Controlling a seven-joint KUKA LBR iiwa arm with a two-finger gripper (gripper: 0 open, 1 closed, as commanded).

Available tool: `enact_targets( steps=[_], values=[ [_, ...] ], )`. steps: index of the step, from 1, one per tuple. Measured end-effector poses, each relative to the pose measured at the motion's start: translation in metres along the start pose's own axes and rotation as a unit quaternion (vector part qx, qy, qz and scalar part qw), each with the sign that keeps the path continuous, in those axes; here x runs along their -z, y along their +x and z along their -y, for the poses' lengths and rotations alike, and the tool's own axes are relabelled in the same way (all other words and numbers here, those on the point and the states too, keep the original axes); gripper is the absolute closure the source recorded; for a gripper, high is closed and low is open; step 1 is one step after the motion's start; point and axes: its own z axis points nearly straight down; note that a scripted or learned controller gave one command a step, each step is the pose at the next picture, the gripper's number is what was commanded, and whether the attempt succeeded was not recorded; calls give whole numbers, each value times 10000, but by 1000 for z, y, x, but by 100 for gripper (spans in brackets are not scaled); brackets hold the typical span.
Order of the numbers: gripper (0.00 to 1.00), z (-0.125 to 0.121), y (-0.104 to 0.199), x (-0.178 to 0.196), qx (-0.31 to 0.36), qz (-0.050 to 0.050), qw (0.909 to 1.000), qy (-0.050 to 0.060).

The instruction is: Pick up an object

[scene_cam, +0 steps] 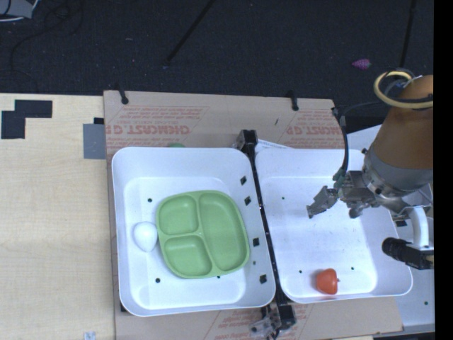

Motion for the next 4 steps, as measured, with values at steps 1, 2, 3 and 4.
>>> enact_targets(
  steps=[1,2,3,4],
  values=[
    [0,-2,0,6,7,8,10000,-59],
    [0,-8,9,-48,6,-1,10000,-23],
    [0,-10,6,-112,5,-1,10000,-17],
    [0,-10,7,-151,5,3,10000,-46]
  ],
)
